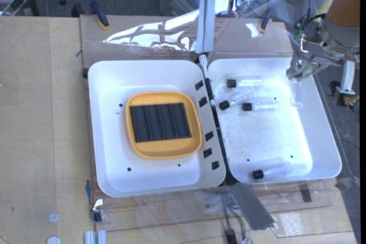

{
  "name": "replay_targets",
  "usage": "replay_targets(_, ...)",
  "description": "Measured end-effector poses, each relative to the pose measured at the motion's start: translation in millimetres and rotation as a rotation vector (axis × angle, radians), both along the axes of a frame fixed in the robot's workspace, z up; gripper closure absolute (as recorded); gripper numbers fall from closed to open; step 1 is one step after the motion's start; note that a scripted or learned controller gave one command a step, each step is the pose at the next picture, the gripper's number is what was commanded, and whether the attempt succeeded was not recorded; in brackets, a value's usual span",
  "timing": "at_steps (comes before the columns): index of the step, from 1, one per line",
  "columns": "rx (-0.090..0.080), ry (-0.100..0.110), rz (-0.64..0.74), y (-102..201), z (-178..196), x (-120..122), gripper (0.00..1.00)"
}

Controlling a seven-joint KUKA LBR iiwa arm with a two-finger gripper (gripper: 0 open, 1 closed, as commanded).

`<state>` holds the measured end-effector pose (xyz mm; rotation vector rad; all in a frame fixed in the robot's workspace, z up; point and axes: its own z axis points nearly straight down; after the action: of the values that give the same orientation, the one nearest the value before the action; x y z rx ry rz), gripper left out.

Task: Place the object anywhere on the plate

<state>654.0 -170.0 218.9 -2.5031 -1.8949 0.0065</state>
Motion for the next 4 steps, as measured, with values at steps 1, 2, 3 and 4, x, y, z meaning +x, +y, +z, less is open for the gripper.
replay_targets(1,0.004,0.001,0.23,45,-8,-72,1.0)
replay_targets(2,0.001,-0.004,0.44,139,20,-61,1.0)
replay_targets(3,0.001,-0.004,0.439,140,53,12,1.0)
replay_targets(4,0.004,0.001,0.603,185,9,13,1.0)
